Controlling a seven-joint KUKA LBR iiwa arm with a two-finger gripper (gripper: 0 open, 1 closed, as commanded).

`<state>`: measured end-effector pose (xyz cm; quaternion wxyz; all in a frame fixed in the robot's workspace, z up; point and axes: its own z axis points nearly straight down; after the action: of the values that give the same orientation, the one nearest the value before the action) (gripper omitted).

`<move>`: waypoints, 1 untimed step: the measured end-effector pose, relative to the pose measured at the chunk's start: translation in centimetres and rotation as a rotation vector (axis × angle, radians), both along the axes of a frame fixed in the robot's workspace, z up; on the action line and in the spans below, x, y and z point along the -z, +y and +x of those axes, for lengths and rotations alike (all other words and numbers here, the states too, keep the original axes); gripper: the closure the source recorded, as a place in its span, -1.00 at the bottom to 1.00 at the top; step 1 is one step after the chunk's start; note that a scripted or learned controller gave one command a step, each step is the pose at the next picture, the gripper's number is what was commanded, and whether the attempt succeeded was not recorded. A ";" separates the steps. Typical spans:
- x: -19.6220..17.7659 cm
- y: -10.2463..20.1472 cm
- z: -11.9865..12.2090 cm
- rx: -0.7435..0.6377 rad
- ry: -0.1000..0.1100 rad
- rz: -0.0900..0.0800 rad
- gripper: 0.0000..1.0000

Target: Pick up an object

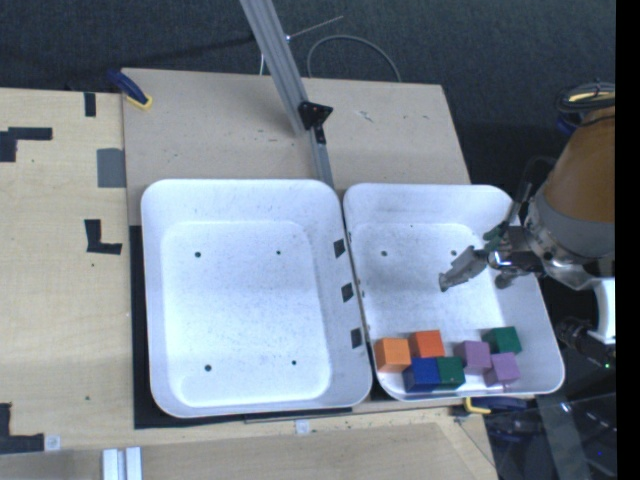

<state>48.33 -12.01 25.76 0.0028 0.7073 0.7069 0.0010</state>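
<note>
Approach step, nothing picked yet. The grey arm with orange band [585, 183] enters from the right edge of the frame, and its two-finger gripper [462, 268] hangs over the middle of the right-hand shallow white bin [445, 200], pointing toward frame left. Whether its fingers stand apart or together I cannot tell; they read as one dark blurred shape, with nothing visibly between them. Candidate objects are small cubes clustered along the lower edge of that bin: an orange cube [393, 352], a darker orange cube [429, 343], a blue cube [424, 372], a green cube [451, 370], two purple cubes [477, 352] [506, 367] and a dark green cube [503, 340]. All lie well below the gripper in the frame, several touching. The left-hand white bin [155, 268] holds no cubes. Judgement: the next move calls for travel toward the lower right of the frame, then descent on a cube with free sides; the dark green one looks least crowded.
</note>
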 end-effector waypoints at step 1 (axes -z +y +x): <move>-16.8 8.4 0.0 -0.006 -0.003 0.003 -1.00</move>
<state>48.33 -3.61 42.53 0.0026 0.7050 0.7092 0.0029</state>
